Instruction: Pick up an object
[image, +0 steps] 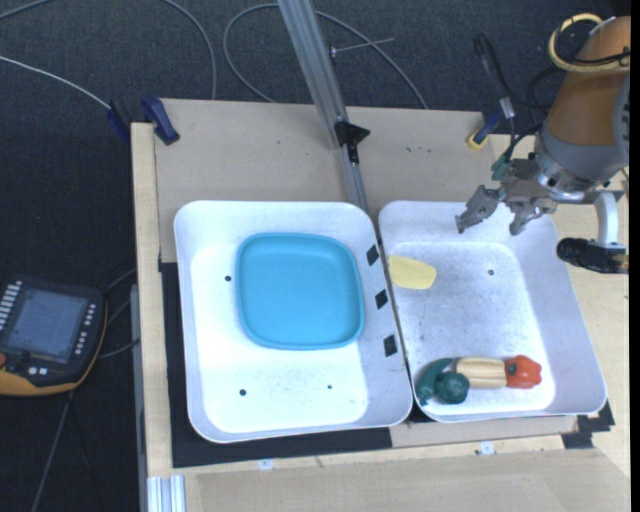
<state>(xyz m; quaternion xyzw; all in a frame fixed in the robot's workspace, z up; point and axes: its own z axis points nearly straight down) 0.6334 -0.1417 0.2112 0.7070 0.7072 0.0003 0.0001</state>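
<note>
My two-finger metal claw (497, 214) hangs over the far edge of the right-hand shallow white bin (560, 300), its two fingers spread apart with nothing between them, one fingertip (468, 220) pointing toward the bin's far left corner and the other toward the far wall. Above it sits my grey wrist with the orange band (590, 95), coming in from the right side of the bench. Below me in this bin, a flat pale yellow piece (411, 272) lies against the left wall, well apart from my claw. Down at the near end of the same bin, three things sit in a row along the front wall: a dark green rounded lump (443, 384) at the left, a tan roll-shaped piece (482, 372) touching it in the middle, and a small red-orange rounded thing (523, 372) touching the roll's right end. Across the divide, the left-hand white bin (200, 300) holds a square light blue plastic plate (299, 290) with rounded corners, lying flat toward the far half. A grey metal pole (322, 90) slants down to the gap between the bins. Off the bench to the left, a handheld control pendant with a dark screen (45, 330) rests on the dark floor.
</note>
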